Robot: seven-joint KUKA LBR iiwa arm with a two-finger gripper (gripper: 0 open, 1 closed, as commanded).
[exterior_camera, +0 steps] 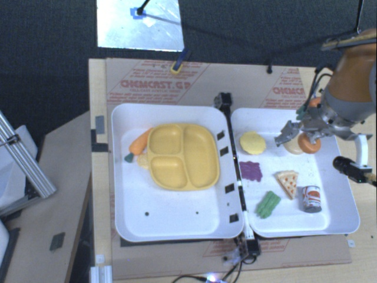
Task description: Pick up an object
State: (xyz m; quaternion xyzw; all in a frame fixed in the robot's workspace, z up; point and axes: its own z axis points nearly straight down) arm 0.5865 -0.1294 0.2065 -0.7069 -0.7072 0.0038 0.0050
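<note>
yellow divided plate (pixel 179 157) fills the left bin (pixel 126 217), a carrot (pixel 139 141) touching its rim at ten o'clock. in the right bin (pixel 341 214) lie a yellow disc (pixel 253 142), purple piece (pixel 251 171), green piece (pixel 268 204), pizza slice (pixel 288 183) and can (pixel 311 198). gripper (pixel 293 132) at two o'clock (fingers apart, holding nothing) beside an orange-and-cream round piece (pixel 303 144).

The gripper (pixel 294 133) hangs over the right bin (pixel 341 217), above an orange-and-cream round piece (pixel 306 145). In that bin lie a yellow disc (pixel 253 142), purple bit (pixel 251 171), pizza slice (pixel 288 183), can (pixel 311 198) and green piece (pixel 268 204). The left bin (pixel 126 170) holds a yellow tray (pixel 179 156) and carrot (pixel 139 142).
</note>
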